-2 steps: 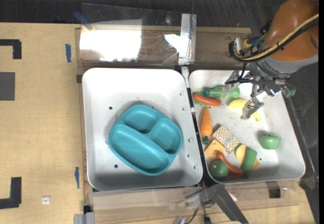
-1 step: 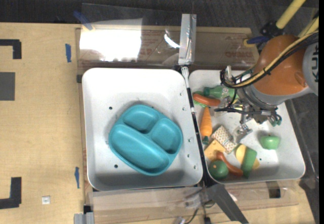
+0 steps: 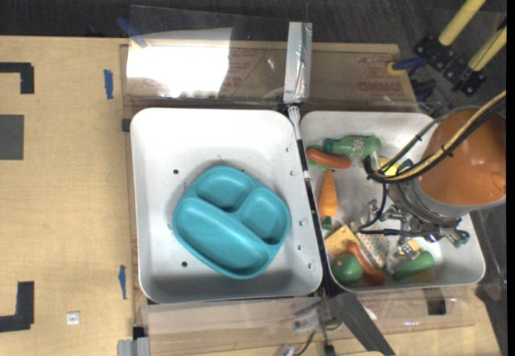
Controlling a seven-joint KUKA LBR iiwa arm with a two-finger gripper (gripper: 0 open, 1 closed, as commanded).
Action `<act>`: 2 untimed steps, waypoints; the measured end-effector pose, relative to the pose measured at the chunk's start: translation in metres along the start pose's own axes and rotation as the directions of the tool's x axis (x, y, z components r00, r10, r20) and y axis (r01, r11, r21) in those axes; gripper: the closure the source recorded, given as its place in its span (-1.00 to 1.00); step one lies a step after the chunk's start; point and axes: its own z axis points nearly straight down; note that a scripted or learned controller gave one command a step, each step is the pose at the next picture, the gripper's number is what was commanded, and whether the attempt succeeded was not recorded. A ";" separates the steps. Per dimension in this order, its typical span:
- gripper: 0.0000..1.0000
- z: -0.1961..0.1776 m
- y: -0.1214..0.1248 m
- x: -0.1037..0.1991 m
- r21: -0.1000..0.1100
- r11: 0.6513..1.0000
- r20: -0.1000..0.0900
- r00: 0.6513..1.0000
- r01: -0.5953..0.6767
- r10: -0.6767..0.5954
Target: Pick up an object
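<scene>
The arm's orange band hangs low over the right bin, placing the tool down among the cluttered toy food, a sensible spot for a pick since every candidate lies there. An orange carrot rests just beside the divider, a green piece sits at the near edge, and a green-and-red piece lies at the far end. The left bin carries a teal divided plate. Cables and the wrist cover the tool, so whether it grips anything cannot be told.
</scene>
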 end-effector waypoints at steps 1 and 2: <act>-1.00 -0.076 -0.127 -0.015 0.003 0.985 0.000 0.985 -0.173 0.173; -1.00 0.001 -0.115 -0.011 0.000 0.991 0.001 0.991 -0.137 0.137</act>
